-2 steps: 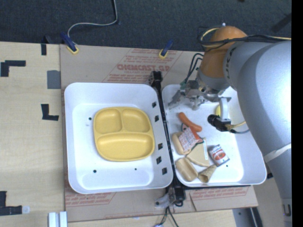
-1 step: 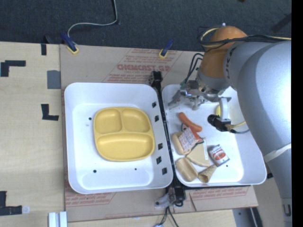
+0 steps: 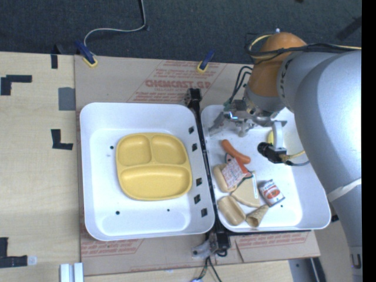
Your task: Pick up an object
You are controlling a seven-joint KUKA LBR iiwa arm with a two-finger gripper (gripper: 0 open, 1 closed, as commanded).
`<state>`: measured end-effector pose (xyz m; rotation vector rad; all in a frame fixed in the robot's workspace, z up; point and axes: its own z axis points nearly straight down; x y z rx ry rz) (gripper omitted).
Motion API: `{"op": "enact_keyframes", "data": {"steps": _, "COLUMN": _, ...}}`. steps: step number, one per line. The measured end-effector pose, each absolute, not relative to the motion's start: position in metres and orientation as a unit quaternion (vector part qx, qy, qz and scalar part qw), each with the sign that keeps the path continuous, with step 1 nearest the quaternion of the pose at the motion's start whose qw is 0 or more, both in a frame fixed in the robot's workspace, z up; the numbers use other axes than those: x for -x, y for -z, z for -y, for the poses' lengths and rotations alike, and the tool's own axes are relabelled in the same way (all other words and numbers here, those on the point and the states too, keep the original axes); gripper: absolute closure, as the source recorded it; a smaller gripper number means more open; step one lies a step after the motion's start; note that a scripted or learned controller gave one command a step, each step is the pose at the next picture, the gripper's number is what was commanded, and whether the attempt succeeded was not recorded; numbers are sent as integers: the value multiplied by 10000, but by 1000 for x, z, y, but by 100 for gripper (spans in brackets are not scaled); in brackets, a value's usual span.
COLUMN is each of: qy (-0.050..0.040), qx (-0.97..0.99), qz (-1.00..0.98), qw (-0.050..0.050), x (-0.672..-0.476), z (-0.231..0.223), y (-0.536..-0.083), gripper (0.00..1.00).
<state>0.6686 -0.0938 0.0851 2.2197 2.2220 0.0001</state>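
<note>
Gripper [image 3: 235, 119] hangs over the far-left corner of the right bin [image 3: 305, 207], its finger state impossible to tell, near an orange toy hot dog [image 3: 236, 152], smooth and rod-shaped, whose long axis runs diagonally from upper left to lower right beside bread-like toys.

Both white bins [image 3: 97, 157] are looking like smooth, slightly glossy plastic. Yellow divided tray [image 3: 154, 165] is showing matt plastic. Bench [image 3: 35, 157] is reading as pale wood, brown cardboard sheet [image 3: 164, 81] lying matt on it. Arm [image 3: 329, 116] shell is looking smooth satin grey; orange band [image 3: 273, 60] is glinting glossy.
</note>
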Motion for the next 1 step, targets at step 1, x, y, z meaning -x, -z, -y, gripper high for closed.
{"op": "enact_keyframes", "data": {"steps": 1, "qy": -2, "qx": -7065, "qz": -7077, "qw": 6, "x": -669, "z": 95, "y": -85, "gripper": 0}}
